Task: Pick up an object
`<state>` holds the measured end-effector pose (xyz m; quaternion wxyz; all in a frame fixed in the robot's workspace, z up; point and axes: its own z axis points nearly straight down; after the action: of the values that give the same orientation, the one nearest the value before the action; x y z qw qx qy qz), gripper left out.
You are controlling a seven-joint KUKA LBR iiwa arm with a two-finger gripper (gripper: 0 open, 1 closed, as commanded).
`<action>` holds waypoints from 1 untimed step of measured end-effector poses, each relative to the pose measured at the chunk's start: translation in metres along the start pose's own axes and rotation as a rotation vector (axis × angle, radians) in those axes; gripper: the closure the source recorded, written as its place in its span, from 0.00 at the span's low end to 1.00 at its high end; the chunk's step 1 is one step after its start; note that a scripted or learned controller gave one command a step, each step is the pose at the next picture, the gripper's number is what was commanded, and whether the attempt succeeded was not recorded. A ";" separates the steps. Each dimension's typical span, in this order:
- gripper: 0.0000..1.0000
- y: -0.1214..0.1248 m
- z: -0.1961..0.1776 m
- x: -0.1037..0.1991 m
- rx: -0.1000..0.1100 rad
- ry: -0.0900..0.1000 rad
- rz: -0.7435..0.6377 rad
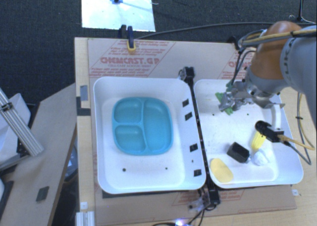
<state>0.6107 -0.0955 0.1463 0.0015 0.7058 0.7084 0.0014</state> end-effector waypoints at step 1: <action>1.00 0.004 -0.044 -0.002 -0.002 0.000 0.000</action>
<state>0.6145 -0.0970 0.1902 0.0023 0.7056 0.7086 0.0019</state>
